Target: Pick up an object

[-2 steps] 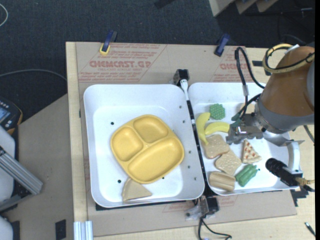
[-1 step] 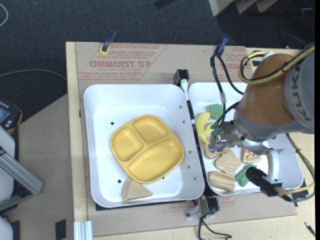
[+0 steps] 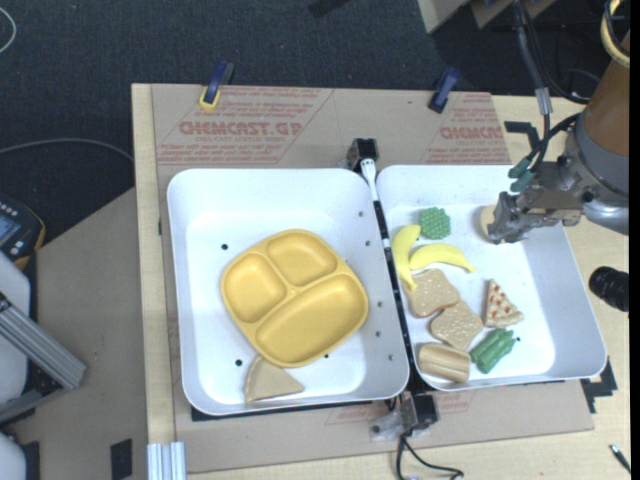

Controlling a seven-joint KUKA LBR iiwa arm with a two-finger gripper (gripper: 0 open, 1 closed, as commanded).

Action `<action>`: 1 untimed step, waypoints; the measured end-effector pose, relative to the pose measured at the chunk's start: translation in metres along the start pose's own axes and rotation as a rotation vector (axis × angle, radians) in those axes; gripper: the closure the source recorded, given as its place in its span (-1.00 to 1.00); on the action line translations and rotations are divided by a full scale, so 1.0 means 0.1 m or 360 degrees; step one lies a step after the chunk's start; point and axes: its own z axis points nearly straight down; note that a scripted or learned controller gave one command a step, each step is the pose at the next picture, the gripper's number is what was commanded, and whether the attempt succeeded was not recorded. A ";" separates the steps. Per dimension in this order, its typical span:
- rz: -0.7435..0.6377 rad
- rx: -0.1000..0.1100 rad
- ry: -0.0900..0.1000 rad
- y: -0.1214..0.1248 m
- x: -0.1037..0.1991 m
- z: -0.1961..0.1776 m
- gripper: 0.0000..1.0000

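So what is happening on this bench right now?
A grey robot arm reaches in from the right, its claw low over the right bin, near a green toy and a banana. Nothing shows between its fingers. The left bin holds a yellow divided plate.

KUKA arm [image 3: 612, 118], right edge of frame: grey rounded wrist housing, orange-brown band above it. Thin black cables run down along it, teal bits near wrist. Gripper [image 3: 503, 223] boxy, grey metal, kinda scuffed-looking.
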 end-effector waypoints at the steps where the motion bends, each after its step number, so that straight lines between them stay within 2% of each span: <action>1: -0.0007 0.0022 0.0003 -0.01 0.29 -0.36 1.00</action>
